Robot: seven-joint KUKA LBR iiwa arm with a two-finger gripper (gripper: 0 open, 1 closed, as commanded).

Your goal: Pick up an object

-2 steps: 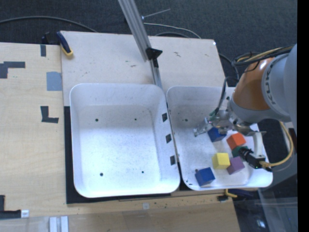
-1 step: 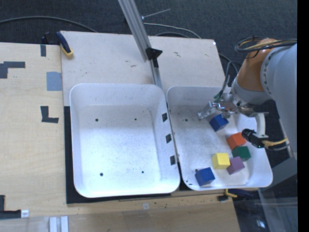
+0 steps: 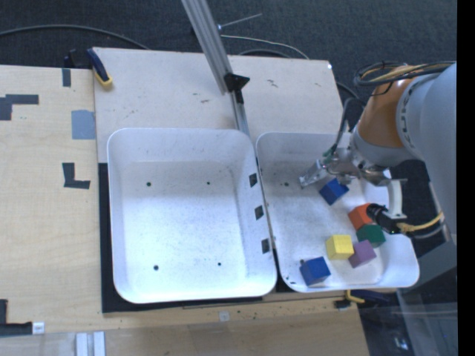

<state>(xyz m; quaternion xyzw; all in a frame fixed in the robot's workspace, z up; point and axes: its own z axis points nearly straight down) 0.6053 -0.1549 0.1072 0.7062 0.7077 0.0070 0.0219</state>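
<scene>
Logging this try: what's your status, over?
Gripper low in right bin, over a blue block; grasp unconfirmed. Second blue block, yellow block, purple block, green block, orange block lie nearby. Nothing blocking.

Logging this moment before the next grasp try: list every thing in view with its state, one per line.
Pincer: low in the right white bin, by the upper blue block; grip unclear.
Lower blue cube: resting near the front wall.
Yellow cube: resting.
Purple block: beside the yellow cube.
Green block: resting.
Orange block: resting.
Left white bin: level.
</scene>
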